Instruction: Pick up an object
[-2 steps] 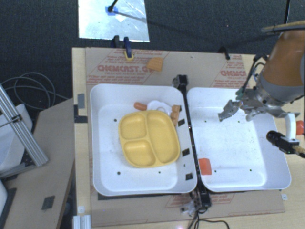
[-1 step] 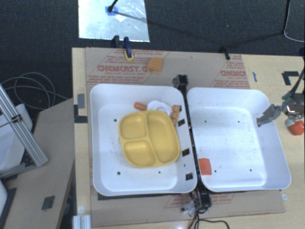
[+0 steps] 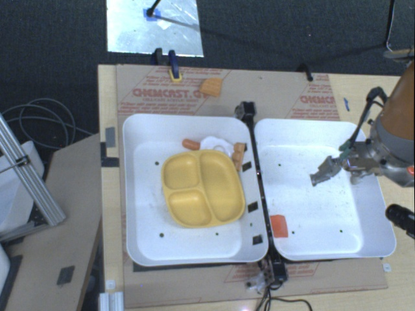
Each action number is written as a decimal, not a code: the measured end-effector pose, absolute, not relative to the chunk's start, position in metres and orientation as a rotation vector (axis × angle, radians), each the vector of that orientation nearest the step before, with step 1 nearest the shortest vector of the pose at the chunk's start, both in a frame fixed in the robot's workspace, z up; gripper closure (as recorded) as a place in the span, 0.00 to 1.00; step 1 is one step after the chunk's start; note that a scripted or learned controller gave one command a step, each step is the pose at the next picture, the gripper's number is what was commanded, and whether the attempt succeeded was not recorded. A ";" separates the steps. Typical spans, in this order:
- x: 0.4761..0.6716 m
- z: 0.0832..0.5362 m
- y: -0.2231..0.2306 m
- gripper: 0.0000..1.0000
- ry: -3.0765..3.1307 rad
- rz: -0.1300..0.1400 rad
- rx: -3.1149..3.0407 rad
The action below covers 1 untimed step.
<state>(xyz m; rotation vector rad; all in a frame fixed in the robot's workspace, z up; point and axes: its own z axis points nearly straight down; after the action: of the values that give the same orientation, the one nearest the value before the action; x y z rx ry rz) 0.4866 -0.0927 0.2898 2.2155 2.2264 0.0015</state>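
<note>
My fingers (image 3: 322, 173), empty, I cannot tell if open, are hovering over the right bin (image 3: 363, 241); I am aiming at the orange block (image 3: 278, 225) at seven o'clock.

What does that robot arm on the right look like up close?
The arm is a thick rounded body, brownish-orange at its upper part and grey below. A dark cable loops beside it. Its tool is slim grey metal, with a small green spot nearby.
</note>
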 end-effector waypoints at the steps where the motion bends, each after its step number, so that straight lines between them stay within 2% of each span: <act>1: 0.546 0.335 0.007 0.00 2.231 0.012 2.203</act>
<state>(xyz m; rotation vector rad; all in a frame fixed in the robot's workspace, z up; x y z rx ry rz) 0.5458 0.0072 0.3354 2.2034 2.2314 0.0117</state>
